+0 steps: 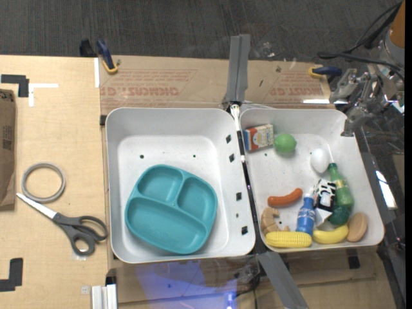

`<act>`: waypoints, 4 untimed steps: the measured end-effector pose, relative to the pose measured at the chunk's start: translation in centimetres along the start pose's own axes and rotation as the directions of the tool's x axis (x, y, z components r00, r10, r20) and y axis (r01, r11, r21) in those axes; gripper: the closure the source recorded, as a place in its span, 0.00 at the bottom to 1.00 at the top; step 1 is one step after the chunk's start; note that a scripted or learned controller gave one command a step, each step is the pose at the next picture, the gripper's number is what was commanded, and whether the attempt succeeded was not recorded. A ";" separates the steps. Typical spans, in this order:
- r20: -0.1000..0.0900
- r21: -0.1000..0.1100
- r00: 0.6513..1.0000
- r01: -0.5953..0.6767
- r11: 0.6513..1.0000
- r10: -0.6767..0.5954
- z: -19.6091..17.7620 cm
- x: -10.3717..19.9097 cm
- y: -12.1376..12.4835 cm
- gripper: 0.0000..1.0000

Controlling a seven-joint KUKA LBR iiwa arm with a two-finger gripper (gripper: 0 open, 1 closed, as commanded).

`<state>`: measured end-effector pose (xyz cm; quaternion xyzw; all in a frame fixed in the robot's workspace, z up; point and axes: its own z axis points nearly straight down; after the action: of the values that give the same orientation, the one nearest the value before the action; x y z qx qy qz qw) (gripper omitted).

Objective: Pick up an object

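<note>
- White plastic forms two shallow bins set side by side on the worktop, the left bin (168, 124) and the right bin (302, 124) meeting at a central seam.
- A teal divided plate (171, 208) is seen in the left bin, toward its near edge.
- In the right bin, a small red and white carton (259, 137) and a green ball (285, 143) are found near the far edge, just beside each other.
- A white egg-shaped item (319, 160) lies closer to the right wall, with a green bottle (340, 190) just beyond it toward the near edge.
- A red sausage (284, 198) rests near the bin's middle.
- Along the near edge are crowded a corn cob (288, 239), a blue bottle (305, 216), a banana (329, 235), a tan rounded item (356, 226) and a black and white item (326, 195).
- The gripper (360, 102) is seen over the far right corner of the right bin, above the rim; nothing is seen between its parts, and whether they are apart or together cannot be told.
- On the left part of the worktop lie scissors (64, 223) and a tape roll (43, 181), well apart from the bins.
</note>
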<state>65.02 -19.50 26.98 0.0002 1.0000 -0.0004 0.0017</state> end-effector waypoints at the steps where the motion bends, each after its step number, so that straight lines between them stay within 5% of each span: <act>1: 0.002 0.001 0.991 0.135 0.991 -0.135 17.6 1.7 -1.1 0.00; 2: 0.003 0.000 0.985 0.170 0.985 -0.170 17.6 -0.1 5.1 0.00; 3: -0.001 -0.001 0.960 0.281 0.960 -0.281 17.7 11.2 7.7 0.00; 4: 0.014 0.004 0.973 0.232 0.973 -0.232 17.4 14.5 10.2 0.00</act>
<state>50.54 -9.29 9.56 -0.1167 0.9931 -0.0018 0.0087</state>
